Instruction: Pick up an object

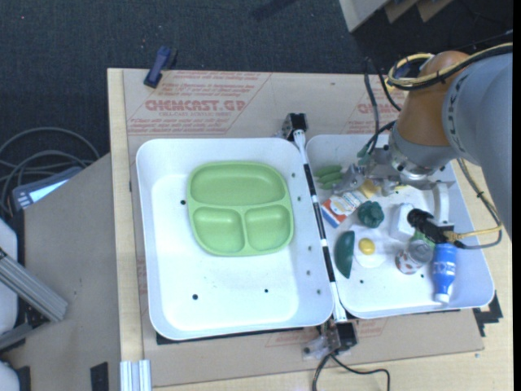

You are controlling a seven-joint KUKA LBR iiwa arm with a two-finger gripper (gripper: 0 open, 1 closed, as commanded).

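My gripper (383, 177) hangs over the far part of the right bin (472, 292), and I cannot tell its state. The nearest candidate, a dark green round object (371, 213), lies just nearward of it, among clutter, with no clear long axis.

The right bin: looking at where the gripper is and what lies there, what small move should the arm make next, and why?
Probably a short descent. The gripper sits over the cluttered far corner of the right bin, nothing visibly between its fingers, while the green tray lies in the other bin.
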